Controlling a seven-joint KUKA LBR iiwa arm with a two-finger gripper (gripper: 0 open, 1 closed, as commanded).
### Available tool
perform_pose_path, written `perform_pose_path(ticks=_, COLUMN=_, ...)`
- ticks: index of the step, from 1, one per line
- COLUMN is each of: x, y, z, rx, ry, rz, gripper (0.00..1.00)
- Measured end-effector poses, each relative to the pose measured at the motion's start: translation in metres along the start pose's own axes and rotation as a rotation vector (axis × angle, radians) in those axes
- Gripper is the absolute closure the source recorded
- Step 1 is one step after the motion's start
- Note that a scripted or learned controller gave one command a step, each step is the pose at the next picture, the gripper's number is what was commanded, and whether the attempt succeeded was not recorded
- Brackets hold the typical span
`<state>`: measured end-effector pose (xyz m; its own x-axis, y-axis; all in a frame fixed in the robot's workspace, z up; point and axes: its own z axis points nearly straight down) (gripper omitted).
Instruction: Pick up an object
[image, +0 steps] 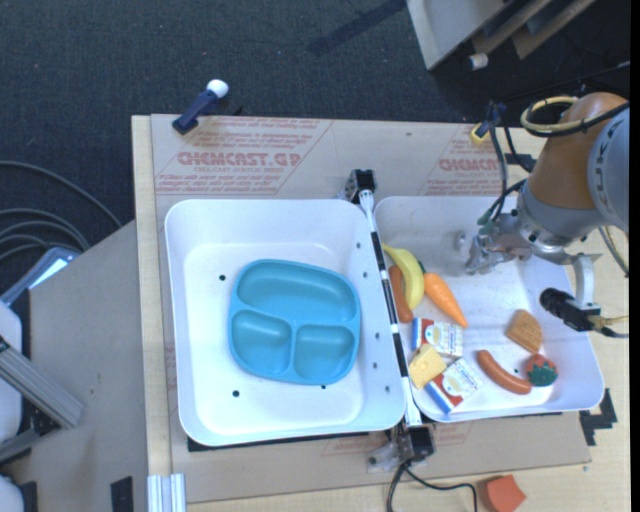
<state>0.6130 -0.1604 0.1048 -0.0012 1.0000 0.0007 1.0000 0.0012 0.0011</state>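
Observation:
The right white bin holds several toy foods. A yellow banana and an orange carrot lie near its left wall. A cheese wedge, a small printed carton, a sausage, a bread slice and a red and green berry lie toward the front. My gripper hangs low over the bare back part of this bin, right of the banana and above the carrot. Nothing shows in its grasp.
The left white bin holds a blue divided plate. A blue and white pen-like tool lies on the board's back left corner. An orange block sits at the bench's front edge. The arm's grey body overhangs the right bin's back right.

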Motion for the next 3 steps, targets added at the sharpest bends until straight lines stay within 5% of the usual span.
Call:
perform_pose_path(ticks=1, x=0.000, y=0.000, z=-0.010, rx=-0.001, ry=0.000, rz=0.000, gripper=1.00)
perform_pose_path(ticks=2, x=0.060, y=0.014, z=0.015, rx=0.004, ry=0.001, rz=0.000, gripper=1.00)
perform_pose_path(ticks=3, x=0.060, y=0.014, z=0.005, rx=0.003, ry=0.001, rz=0.000, gripper=1.00)
